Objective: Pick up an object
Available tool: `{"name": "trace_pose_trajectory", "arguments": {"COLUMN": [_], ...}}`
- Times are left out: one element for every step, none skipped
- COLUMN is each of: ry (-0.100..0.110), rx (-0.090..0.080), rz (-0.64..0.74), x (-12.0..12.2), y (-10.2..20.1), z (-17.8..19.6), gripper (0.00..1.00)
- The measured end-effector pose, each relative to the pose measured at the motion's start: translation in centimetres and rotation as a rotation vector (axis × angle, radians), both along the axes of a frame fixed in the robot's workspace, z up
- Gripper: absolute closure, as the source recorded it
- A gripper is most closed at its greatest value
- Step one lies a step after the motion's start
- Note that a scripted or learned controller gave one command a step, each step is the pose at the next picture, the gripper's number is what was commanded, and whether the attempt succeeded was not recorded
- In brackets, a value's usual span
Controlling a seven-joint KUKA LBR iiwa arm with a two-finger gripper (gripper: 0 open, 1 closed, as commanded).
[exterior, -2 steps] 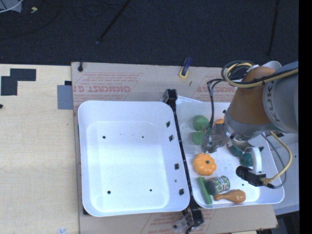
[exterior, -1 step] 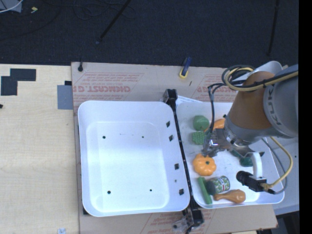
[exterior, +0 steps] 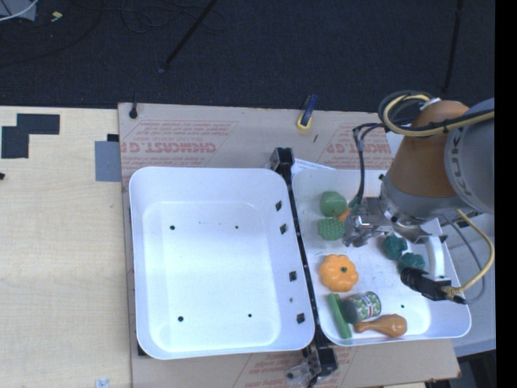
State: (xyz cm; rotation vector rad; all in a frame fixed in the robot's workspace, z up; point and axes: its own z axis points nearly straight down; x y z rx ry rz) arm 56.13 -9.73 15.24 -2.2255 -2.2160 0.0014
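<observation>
In the camera view we see 2 shallow white bins side by side on a sheet of printed cardboard [exterior: 202, 136], the left bin [exterior: 134, 241] in the middle of the frame and the right bin [exterior: 440, 318] toward the lower right. The grey arm [exterior: 477, 164], with its orange band [exterior: 420, 164], comes in from the right edge and reaches down over the upper half of the right bin. The gripper [exterior: 358, 231] sits low there, just right of a green textured block [exterior: 328, 229]; we cannot tell whether it is apart or together, nor whether it touches the block. Every object that could be picked lies in the right bin. A round green piece [exterior: 331, 203] is just above the textured block, near the bin's upper left corner. Below the gripper is an orange pumpkin [exterior: 339, 272]. Along the bin's lower wall we find a green stick [exterior: 338, 315] lying at a slant, a small can with a green label [exterior: 364, 305] just beside it, and a tan gourd [exterior: 384, 325] below the can. To the right of the gripper lie a teal lump [exterior: 393, 246] and, lower right of it, a second teal lump [exterior: 413, 261]. A blue and yellow clamp [exterior: 306, 113] grips the cardboard's upper edge.
</observation>
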Motion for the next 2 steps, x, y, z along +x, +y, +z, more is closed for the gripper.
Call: {"name": "trace_pose_trajectory", "arguments": {"ry": [0.007, -0.001], "rx": [0.002, 0.000], "rz": [0.000, 0.000], "x": [-4.0, -1.6], "y": [1.5, -0.4], "z": [-1.7, 1.0], "gripper": [1.00, 1.00]}}
